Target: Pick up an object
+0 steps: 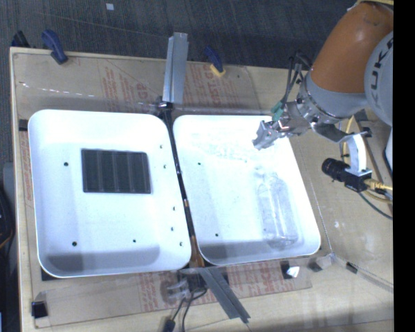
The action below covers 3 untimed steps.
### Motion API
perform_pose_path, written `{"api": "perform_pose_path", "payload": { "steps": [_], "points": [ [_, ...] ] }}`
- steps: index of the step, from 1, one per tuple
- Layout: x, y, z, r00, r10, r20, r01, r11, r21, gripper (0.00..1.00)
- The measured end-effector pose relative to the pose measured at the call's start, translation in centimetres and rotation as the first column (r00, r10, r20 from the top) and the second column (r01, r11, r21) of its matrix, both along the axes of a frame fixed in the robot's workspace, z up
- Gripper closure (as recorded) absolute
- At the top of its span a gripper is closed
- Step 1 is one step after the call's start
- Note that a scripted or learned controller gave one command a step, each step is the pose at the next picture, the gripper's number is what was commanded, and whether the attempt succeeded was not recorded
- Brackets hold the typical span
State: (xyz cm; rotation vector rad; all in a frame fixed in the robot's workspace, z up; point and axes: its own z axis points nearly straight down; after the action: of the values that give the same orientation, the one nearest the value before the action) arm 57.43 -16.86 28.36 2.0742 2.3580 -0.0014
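Camera view: arm [353, 54], grey w/ orange band, comes in from upper right of the frame, and its gripper [266, 135] hangs over the upper right corner of the right bin [214, 247]; can't tell if it's spread or closed, too small and blurred, nothing seen pinched in it. Clear plastic bottle [275, 209] lies lengthwise in the right part of the right bin, below the gripper and apart from it, its lower end near the bin's bottom right corner. Left bin [55, 254] has a dark ribbed rectangular pad [116, 171] lying flat in its upper middle.
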Motion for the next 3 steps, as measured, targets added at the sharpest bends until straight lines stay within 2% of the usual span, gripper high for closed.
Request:
{"api": "perform_pose_path", "payload": {
  "steps": [1,2,3],
  "points": [
    [-3.5,0.2,8.1,0.981,-0.195,0.001,0.195,0.981,0.0,1.0],
    [-7.2,10.8,6.0,0.949,-0.315,-0.002,0.315,0.949,0.0,1.0],
    [-5.9,0.8,-4.4,0.981,-0.196,-0.004,0.196,0.981,0.001,1.0]
  ]
}}
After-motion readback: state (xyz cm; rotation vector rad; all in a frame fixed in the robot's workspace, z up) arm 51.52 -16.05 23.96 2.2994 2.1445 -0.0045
